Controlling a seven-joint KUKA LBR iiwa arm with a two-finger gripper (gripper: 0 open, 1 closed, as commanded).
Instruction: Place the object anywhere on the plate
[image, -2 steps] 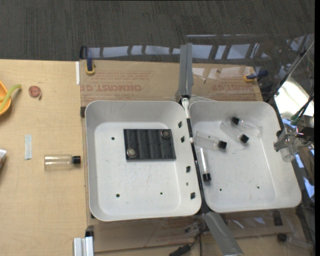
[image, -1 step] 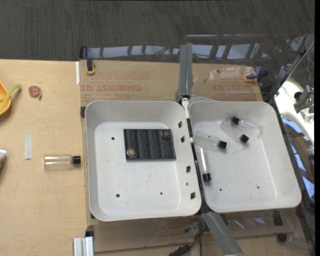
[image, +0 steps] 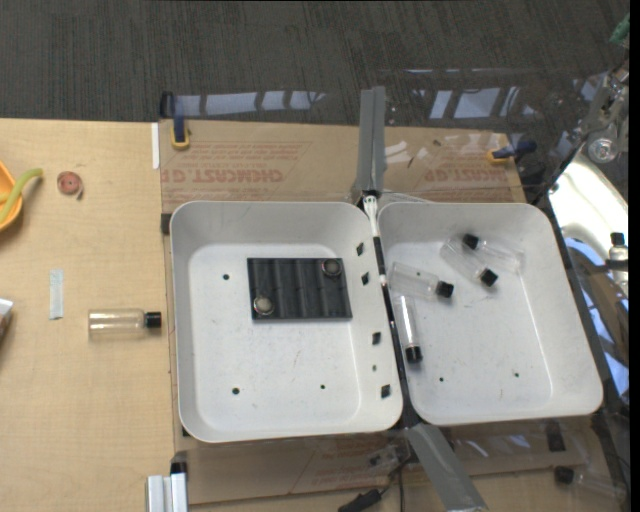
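Two shallow white bins of smooth, round-cornered plastic sit side by side on brown printed cardboard (image: 250, 160), with a grey metal bar (image: 372, 140) running down to the seam between them. The left bin (image: 200, 400) holds a dark rectangular plate (image: 300, 295) with lengthwise ribs, lying flat toward the far half of the floor. Two small round silvery pieces rest on the plate, one (image: 331, 267) at its far right corner and one (image: 263, 305) near its front left corner; what they are is too small to tell. The right bin (image: 560, 390) holds four clear cylindrical vials with black caps, none on the plate. One vial (image: 408, 325) lies along the bin's left wall, a second (image: 420, 283) lies just beyond it, and two more (image: 478, 247) (image: 470, 266) lie close together toward the far side, their glassy bodies hard to separate against the white floor. Outside the bins, a fifth capped vial (image: 120, 321) lies on its side on the pale wooden bench (image: 80, 420), near a thin pale strip (image: 56, 295), a small reddish disc (image: 68, 182) and an orange and yellow object (image: 12, 198) cut off by the left edge. Grey hardware (image: 605, 120) at the upper right edge is blurred and cut off.
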